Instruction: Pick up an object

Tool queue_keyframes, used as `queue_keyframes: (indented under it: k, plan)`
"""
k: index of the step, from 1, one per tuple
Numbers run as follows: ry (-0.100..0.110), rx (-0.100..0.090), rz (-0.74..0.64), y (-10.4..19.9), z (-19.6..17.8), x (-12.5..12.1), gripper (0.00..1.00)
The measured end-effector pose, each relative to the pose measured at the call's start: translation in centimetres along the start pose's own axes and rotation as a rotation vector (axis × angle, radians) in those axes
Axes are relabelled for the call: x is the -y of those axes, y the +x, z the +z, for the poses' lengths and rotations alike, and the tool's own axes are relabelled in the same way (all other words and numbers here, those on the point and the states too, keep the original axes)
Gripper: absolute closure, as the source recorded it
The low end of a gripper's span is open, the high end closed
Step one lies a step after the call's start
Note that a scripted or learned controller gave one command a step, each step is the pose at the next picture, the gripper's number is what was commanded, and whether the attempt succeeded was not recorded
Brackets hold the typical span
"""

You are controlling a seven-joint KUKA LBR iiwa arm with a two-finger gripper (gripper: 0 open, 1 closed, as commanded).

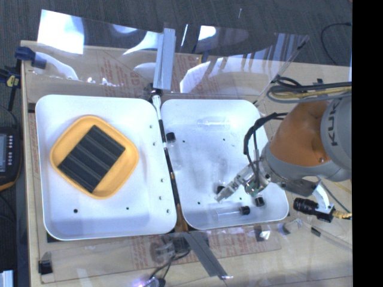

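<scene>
A yellow square dish with a dark ribbed insert (94,155) lies in the left bin (60,220). In the right bin (197,220), a clear plastic piece (212,123) rests near the far wall. Another clear piece with a small black end (238,211) lies by the near wall. My gripper (234,188) is low over the near right part of the right bin, just above and beside that second clear piece. I see nothing clearly held between its tips.
The grey arm with its orange band (299,142) covers the right bin's right edge. Cables (299,88) run across the bench behind it. A metal divider post (163,58) stands at the back between the bins.
</scene>
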State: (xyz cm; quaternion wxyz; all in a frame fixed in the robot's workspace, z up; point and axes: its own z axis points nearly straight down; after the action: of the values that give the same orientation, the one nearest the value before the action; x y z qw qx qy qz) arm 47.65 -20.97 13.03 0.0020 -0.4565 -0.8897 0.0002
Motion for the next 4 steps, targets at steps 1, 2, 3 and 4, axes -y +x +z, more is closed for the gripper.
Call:
queue_keyframes:
  k: [1, 2, 3, 4]
  plan:
    - [-0.002, 0.006, -0.245, -3.7, -2.2, -5.0, 0.0]
    - [-0.001, 0.008, -0.251, -3.7, -3.2, -5.1, 1.0]
    - [-0.002, 0.008, -0.559, -5.7, -5.4, -8.2, 1.0]
    - [-0.001, 0.01, -0.87, -7.4, -18.8, -10.5, 1.0]
